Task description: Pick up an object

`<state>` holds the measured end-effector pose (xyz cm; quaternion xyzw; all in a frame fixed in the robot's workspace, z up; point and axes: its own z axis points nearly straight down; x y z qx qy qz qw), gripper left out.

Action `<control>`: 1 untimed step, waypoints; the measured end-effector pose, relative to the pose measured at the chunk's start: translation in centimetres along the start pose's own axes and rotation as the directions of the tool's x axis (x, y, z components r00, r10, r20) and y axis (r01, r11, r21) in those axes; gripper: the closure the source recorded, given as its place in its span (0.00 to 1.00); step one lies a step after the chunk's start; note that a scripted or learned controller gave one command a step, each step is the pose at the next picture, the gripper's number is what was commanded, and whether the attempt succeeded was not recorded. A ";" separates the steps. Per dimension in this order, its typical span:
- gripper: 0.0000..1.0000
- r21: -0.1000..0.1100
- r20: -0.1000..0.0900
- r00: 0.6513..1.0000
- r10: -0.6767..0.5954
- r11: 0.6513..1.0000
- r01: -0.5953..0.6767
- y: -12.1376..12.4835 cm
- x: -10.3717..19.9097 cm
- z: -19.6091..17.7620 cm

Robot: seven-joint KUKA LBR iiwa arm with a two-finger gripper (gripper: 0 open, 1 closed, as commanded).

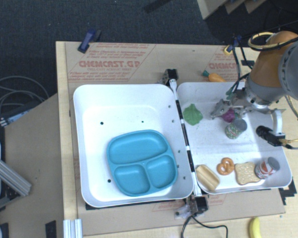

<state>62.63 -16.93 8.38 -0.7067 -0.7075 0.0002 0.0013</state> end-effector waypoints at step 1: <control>0.00 -0.007 0.005 1.000 0.001 1.000 -0.001 3.7 -5.5 -10.4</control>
